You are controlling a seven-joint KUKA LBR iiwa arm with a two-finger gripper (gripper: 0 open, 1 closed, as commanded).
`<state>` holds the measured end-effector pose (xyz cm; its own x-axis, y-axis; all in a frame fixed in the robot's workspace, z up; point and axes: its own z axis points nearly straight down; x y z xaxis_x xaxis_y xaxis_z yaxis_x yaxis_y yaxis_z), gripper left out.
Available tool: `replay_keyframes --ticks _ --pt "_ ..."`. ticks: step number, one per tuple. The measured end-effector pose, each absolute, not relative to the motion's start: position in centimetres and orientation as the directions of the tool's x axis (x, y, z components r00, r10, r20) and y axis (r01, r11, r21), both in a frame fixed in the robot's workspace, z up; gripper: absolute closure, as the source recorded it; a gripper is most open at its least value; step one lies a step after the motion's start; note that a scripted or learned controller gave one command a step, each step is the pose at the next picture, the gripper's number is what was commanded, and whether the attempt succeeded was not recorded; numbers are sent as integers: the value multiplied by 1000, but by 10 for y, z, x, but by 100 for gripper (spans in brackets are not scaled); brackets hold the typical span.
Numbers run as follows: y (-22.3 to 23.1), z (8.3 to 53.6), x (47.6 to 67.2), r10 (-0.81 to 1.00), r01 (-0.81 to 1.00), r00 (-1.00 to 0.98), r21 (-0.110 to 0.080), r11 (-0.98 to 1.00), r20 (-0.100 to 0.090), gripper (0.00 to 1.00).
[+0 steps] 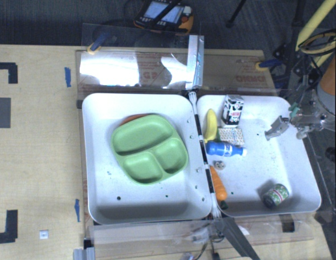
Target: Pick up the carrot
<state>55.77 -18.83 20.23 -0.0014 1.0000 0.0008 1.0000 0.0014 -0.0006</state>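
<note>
The carrot (218, 184) is orange with a dark green end. It lies along the left wall of the right bin (298, 161), near the front, with the green end pointing to the front edge. My gripper (289, 131) hangs over the right side of that bin, well to the right of the carrot and further back. It stands open with nothing between its fingers (275, 129).
In the right bin a blue bottle (225, 149) lies just behind the carrot. A patterned packet (232, 135), a banana (211, 124) and a cow-print carton (232, 110) lie further back. A green can (275, 195) lies at the front right. The left bin holds a green divided plate (150, 148).
</note>
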Motion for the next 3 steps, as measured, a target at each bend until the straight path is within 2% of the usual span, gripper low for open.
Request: replay_keyframes --ticks 1,2,3 --pt "-224 375 481 989 989 150 1 -150 -2 0" --pt "-178 150 479 972 972 234 -2 -234 1 0" --pt "-72 184 565 993 993 115 1 -115 1 0"
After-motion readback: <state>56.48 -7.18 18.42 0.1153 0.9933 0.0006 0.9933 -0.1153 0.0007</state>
